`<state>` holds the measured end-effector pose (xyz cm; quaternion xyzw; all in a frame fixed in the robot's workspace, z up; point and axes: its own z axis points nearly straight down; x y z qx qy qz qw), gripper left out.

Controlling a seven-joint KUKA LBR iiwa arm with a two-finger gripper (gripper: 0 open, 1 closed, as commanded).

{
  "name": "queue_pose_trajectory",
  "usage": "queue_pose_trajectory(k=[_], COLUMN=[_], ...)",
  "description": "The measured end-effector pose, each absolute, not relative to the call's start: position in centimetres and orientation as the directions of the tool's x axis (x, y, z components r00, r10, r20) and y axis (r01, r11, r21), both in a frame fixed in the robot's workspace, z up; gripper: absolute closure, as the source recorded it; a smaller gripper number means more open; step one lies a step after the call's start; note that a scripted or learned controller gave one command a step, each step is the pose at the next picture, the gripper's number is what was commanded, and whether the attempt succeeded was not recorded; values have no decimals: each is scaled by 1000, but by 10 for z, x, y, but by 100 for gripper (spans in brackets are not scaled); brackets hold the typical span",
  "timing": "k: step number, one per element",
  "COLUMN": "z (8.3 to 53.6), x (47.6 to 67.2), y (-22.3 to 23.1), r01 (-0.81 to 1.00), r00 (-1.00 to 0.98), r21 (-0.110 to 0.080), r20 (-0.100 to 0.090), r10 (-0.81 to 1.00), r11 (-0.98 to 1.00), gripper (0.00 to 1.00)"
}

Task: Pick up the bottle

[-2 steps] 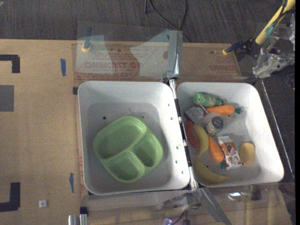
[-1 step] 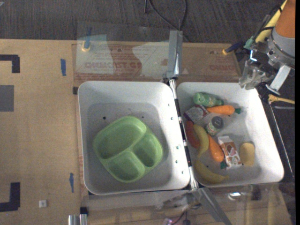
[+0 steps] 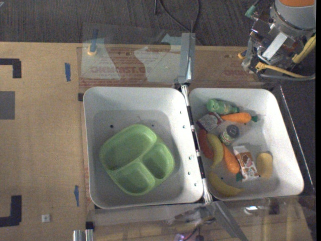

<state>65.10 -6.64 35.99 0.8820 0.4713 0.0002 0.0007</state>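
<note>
A green bottle (image 3: 222, 106) lies on its side at the far left corner of the right bin (image 3: 287, 134). Just in front of it lie an orange carrot (image 3: 241, 118) and a small red-and-white packet (image 3: 210, 122). My gripper (image 3: 272, 51) hangs high over the bench beyond the right bin's far right corner, under the arm's orange band. It is well apart from the bottle, up and to the right of it, and nothing shows in its grasp.
The right bin also holds a small round jar (image 3: 230, 133), a second carrot (image 3: 230, 159), two bananas (image 3: 224, 185), a juice carton (image 3: 247, 163) and a yellow fruit (image 3: 265, 164). A green divided plate (image 3: 136, 158) sits in the left bin (image 3: 100, 109).
</note>
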Motion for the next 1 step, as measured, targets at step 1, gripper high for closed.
queue_pose_trajectory(k=[1], z=[407], x=[659], y=[14], r01=[622], r00=[783], r21=[1], r20=[1], r10=[622], r11=[-783], gripper=[100])
